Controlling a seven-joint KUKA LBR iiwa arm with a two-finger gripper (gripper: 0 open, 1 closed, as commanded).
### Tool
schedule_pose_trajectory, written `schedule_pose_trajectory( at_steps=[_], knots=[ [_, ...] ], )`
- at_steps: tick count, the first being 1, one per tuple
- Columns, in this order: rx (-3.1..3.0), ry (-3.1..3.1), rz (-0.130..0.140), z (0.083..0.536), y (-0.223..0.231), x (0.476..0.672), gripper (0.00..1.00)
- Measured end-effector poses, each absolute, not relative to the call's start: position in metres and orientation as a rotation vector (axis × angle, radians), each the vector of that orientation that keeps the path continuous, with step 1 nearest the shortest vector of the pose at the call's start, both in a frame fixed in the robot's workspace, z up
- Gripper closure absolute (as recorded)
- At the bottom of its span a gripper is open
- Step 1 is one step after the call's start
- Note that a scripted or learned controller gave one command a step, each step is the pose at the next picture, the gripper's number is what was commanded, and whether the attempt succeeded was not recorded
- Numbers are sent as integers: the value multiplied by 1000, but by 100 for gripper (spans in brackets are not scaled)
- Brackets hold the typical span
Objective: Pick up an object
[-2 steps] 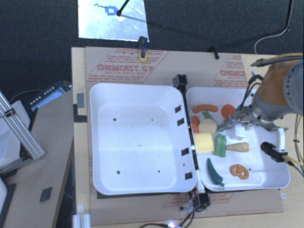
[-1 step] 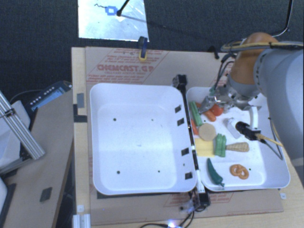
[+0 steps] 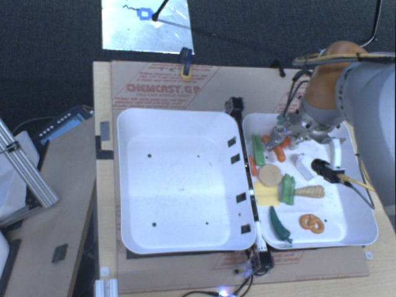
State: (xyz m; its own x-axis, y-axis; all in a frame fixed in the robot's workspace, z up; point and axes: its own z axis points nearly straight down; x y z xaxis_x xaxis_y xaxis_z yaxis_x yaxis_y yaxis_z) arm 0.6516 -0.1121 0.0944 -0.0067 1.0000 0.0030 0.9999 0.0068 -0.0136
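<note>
Hovering end effector point(image 3: 279, 135), grip state unclear, just above orange carrot point(image 3: 279, 151) in right bin point(image 3: 362, 228).

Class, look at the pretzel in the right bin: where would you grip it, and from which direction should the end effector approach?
Grip the pretzel across its outer loops, coming straight down from above. It seems to lie flat on the right bin floor with open space around it, apart from the cone-shaped piece and the dark green pepper, so a top-down pinch likely fits best.
</note>
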Motion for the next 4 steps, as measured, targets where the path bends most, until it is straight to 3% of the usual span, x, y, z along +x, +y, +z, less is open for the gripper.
schedule_pose_trajectory(
  at_steps=[1,2,3,4],
  knots=[
    [-2219,-2237,-14,191,-77,672,100],
    [-2224,-2241,-21,339,-59,671,100],
    [-2205,-2229,2,258,20,654,100],
    [-2214,-2237,-18,356,70,654,100]
  ],
)
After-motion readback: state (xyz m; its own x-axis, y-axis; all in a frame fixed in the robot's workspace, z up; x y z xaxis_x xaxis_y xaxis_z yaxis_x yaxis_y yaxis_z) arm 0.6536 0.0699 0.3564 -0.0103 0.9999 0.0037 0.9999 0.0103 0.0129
